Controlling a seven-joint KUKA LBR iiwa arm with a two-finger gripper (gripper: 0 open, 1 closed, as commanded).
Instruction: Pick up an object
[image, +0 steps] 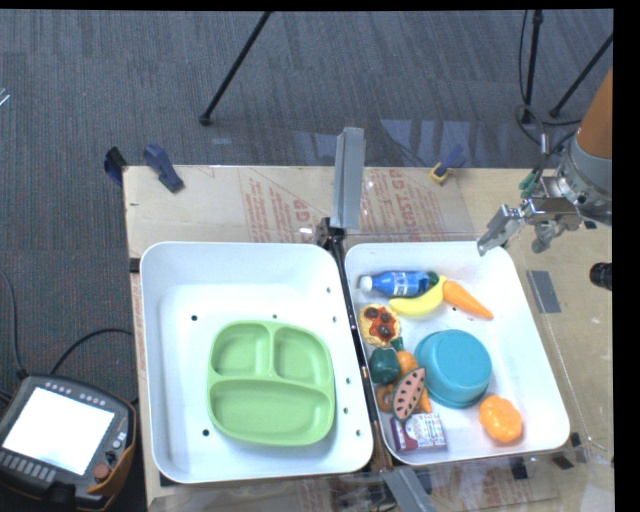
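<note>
Objects for picking are all lying in the right shallow white plastic bin (535, 330): a blue plastic bottle (398, 282), a yellow toy banana (420, 298), an orange toy carrot (467, 299), an upturned blue bowl (455, 366) and an orange toy fruit (501, 419). Nothing is being lifted yet. Two-finger gripper (515, 228) is hovering over the bin's far right corner, fingers spread and holding nothing, so the whole pick is looking undone, with reaching, closing and lifting left. A green divided tray (270, 385) is sitting in the left bin (170, 300)
</note>
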